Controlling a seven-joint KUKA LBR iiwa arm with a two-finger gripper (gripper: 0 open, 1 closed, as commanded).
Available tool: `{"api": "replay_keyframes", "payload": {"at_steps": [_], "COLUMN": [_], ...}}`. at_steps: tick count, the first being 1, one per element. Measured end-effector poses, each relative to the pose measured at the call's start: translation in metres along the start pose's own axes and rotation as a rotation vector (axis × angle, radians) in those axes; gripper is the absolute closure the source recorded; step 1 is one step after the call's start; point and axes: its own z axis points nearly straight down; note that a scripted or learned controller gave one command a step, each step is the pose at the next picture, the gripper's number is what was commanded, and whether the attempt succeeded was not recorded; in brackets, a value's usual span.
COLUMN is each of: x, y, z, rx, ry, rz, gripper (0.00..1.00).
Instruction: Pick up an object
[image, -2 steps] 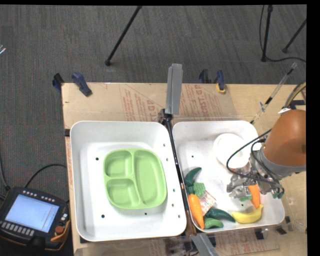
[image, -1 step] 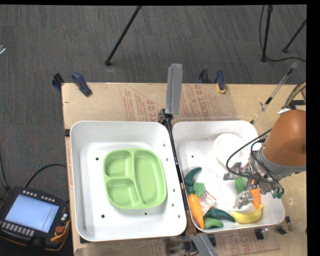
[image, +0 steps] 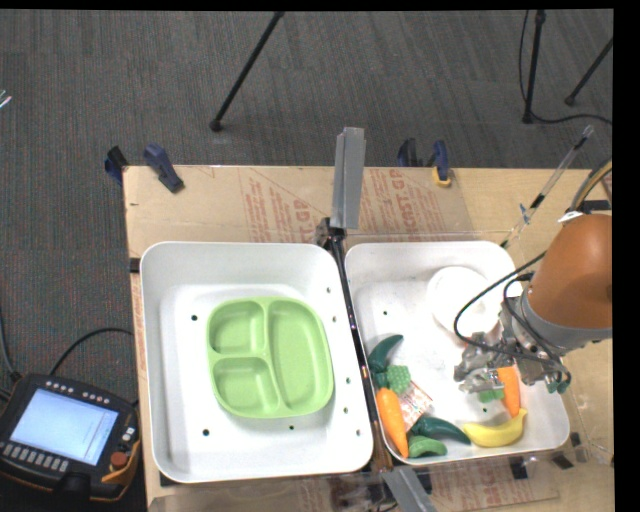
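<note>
The arm (image: 575, 275) reaches in over the right bin (image: 400, 262), with the gripper (image: 505, 378) lowered into the bin's near right corner, where several toy foods lie. An orange carrot (image: 510, 390) lies directly at the gripper, apparently between or just beside the fingers; the mechanism hides the contact, so whether the jaws stand wide, narrow or closed on it cannot be told from this view. A yellow banana (image: 497, 430) lies just below the carrot against the bin's near wall. A second carrot (image: 392, 420) lies well to the left near the dividing edge, with a small broccoli piece (image: 398, 379) and a dark green pepper (image: 384, 350) above it, a small printed card (image: 415, 403) beside it, and another dark green vegetable (image: 436, 432) between it and the banana. A white disc (image: 458, 295) rests at the far side of the same bin. The left bin (image: 170, 270) carries a green divided plate (image: 270, 357). Judged from position, the step in hand is the grasp itself: the gripper is at object height over the carrot near the banana. The next move calls for confirmed closure on that carrot, then a straight vertical lift, kept clear of the banana and the bin wall. Risk: a grip near the carrot's tapered end may slip.
</note>
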Motion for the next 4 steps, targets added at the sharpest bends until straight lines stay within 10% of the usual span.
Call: {"api": "replay_keyframes", "payload": {"at_steps": [1,2,3,4], "x": [-0.084,-0.083,-0.005,-0.007], "y": [-0.037,-0.036,-0.021,-0.019], "z": [0.019,0.019,0.019,0.009], "rx": [0.002,0.001,0.001,0.0], "ry": [0.002,0.005,0.005,0.002], "rz": [0.051,0.05,0.058,0.053], "gripper": [1.0,0.0,0.0,1.0]}}
